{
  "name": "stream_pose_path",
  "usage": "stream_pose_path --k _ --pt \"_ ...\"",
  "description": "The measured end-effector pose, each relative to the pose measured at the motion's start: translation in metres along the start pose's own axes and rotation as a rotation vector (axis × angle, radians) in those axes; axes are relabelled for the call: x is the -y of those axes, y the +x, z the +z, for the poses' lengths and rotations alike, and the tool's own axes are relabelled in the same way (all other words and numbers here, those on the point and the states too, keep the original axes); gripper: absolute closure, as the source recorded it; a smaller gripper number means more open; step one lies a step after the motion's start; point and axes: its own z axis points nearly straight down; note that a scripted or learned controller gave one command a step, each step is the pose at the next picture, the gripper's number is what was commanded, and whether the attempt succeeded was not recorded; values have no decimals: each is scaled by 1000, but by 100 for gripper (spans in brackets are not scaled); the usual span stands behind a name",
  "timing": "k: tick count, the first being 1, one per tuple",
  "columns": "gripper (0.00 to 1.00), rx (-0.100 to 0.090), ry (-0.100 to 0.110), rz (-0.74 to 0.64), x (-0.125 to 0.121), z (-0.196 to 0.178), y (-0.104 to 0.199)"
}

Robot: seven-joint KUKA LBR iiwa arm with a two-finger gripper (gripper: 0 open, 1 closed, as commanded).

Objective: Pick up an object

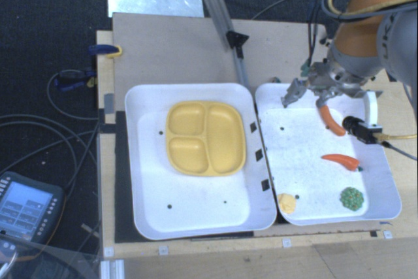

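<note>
My gripper (pixel 307 96) hovers over the far edge of the right bin (pixel 297 160), its two fingers spread apart and nothing between them. An orange sausage-shaped piece (pixel 332 121) lies just below and right of the right finger; I cannot tell whether they touch. Further forward in the same bin lie a red-orange pepper (pixel 341 161), a green broccoli-like lump (pixel 351 198) and a small yellow piece (pixel 287 202) at the near left corner.
A yellow divided plate (pixel 206 138) sits in the left bin (pixel 150 206). A slanted metal pole (pixel 222 16) crosses the bench behind the bins. Bare white floor lies in the middle of the right bin.
</note>
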Motion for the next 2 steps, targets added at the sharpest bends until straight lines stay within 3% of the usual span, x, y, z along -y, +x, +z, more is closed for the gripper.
stream_pose_path --k 1,2 --pt "0 0 0 1 0 0 0" --pt "0 1 4 5 5 43 0"
